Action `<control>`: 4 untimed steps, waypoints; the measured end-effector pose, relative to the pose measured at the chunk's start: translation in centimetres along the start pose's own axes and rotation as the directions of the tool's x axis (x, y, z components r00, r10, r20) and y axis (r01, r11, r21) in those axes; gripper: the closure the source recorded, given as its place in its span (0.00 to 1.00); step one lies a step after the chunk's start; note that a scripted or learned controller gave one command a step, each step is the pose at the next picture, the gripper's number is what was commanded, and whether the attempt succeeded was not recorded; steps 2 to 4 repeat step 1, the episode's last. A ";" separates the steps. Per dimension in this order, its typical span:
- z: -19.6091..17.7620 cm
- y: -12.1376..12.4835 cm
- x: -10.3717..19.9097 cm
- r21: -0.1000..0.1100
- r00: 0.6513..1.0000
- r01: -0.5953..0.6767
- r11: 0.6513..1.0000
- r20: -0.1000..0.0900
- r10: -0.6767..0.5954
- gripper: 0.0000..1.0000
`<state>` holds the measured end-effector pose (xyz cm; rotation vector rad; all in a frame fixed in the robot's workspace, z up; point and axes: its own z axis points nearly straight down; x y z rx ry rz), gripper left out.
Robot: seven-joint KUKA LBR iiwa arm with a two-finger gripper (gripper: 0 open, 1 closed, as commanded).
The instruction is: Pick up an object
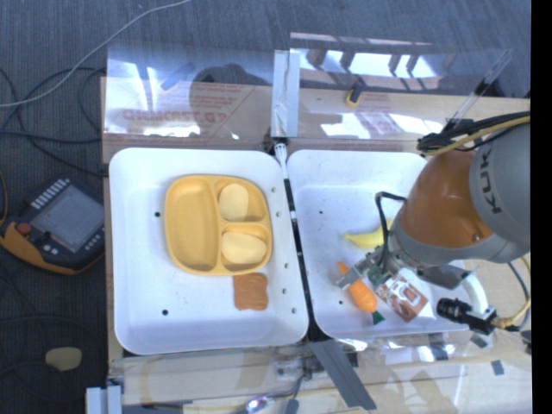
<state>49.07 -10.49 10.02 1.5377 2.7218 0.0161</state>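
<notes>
Jaws (377, 272) state unclear, over one carrot (362, 297), one banana (369, 237); two bins (138, 317).

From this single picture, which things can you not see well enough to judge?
- Gripper, camera view: the arm's own wrist covers it from above, so finger state and any contact with the carrot stay unclear.
- Banana: its right part is hidden under the arm.
- Packet: print too small to read.
- Right bin: the arm hides much of its right half.
</notes>
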 end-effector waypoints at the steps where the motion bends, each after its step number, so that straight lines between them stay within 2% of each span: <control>1: -8.2 7.6 3.5 0.021 0.959 -0.282 0.959 -0.003 0.282 1.00; 4: -8.2 7.6 3.5 0.021 0.959 -0.282 0.959 -0.003 0.282 1.00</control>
